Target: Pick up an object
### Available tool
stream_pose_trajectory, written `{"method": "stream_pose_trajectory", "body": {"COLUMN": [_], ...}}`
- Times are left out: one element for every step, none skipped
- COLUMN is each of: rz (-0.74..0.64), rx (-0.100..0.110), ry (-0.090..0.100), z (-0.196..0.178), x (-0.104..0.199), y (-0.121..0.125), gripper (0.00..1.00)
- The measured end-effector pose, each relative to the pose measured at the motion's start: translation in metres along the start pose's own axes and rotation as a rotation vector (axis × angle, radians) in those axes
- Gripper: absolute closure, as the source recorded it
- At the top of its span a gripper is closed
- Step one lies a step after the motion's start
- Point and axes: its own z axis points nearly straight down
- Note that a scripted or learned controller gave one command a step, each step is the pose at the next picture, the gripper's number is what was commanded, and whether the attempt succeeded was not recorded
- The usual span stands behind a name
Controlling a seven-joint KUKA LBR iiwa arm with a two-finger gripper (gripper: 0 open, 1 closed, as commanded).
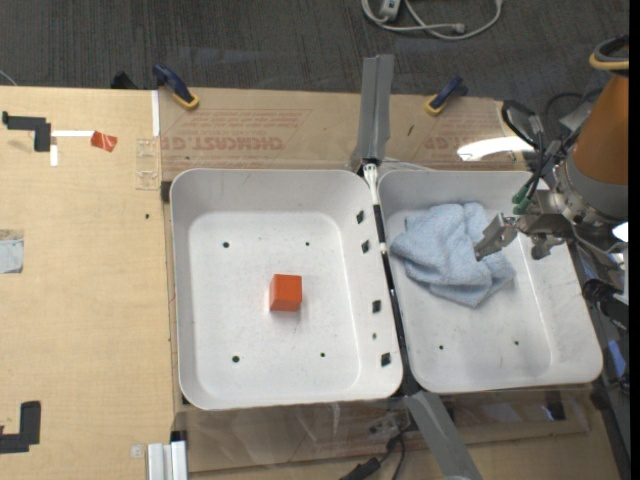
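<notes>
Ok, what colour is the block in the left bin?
Orange-red: the block shows plainly in the camera view, on the left bin's white floor.

Cardboard-covered bench (80, 268) w/ two white bins: left bin (185, 298) & right bin (560, 368), side by side, touching.

orange cube (286, 293) | left bin; blue cloth (450, 251) | crumpled, right bin

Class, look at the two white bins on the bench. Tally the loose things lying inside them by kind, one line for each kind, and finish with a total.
Orange block, in the left bin: 1
Crumpled light blue cloth, in the right bin: 1
Total: 2
</notes>
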Motion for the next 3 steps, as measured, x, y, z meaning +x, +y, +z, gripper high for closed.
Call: {"method": "stream_pose_trajectory", "body": {"rz": [-0.072, -0.084, -0.080], "rx": [0.000, -0.007, -0.008], "ry": [0.001, -0.001, 0.000], "z": [0.135, 0.156, 0.146], "x": [-0.057, -0.058, -0.059], "y": [0.023, 0.044, 0.044], "gripper": [0.00, 0.00, 1.00]}}
